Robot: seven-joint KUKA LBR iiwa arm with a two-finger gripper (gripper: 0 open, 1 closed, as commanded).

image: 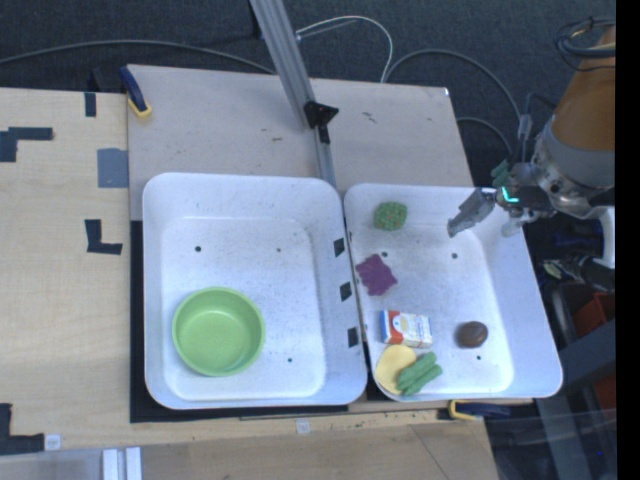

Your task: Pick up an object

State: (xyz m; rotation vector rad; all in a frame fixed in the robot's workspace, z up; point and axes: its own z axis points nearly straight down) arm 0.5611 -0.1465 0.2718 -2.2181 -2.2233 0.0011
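The green pod-shaped toy [418, 373] is lying at the near edge of the right white bin [525, 298], overlapping a round yellow disc [391, 359]. Just beyond these a small white carton with red and orange print [404, 328] is lying flat. A dark brown rounded lump [472, 334] is sitting to the right of the carton, apart from it. A purple crumpled piece [376, 273] is resting beyond the carton, towards the bin's left wall. A green knobbly ball [390, 215] is sitting in the far left corner of the same bin. The two-finger gripper [466, 215] is hovering above the far right part of this bin, gripping nothing; whether its claw is released or clenched cannot be told. The left white bin [240, 193] is holding a round light-green plastic bowl [217, 330] in its near left part.
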